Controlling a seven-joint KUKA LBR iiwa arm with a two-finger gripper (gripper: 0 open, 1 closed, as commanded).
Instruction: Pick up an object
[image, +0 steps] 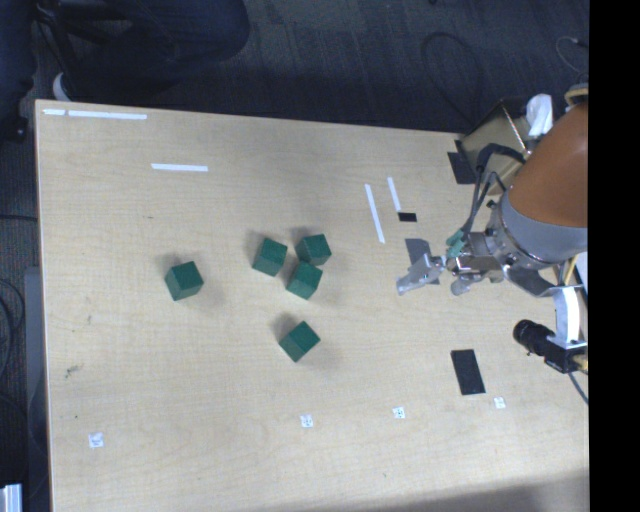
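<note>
A pale wooden table carries five small dark green cubes, all on its left and middle parts. Farthest left, one dark green cube sits alone, well apart from the others. To its right is a loose cluster of three: a cube on the cluster's left, another just beside it on the upper right, and a third below and between those two, near or touching the upper right one. Below the cluster a fifth green cube lies alone, turned at an angle to the table edge.

Thin white strips lie on the table top: a long one near the far left corner, a shorter one below it, and two slanted ones right of the cluster. A small black patch sits beside those, and a larger black rectangle lies lower down on the right.

The grey metal end effector hangs over bare table to the right of the cubes, well apart from all of them, pointing left. Its two fingers stand apart with nothing between them. Behind it the grey arm with an orange band enters from the right.
</note>
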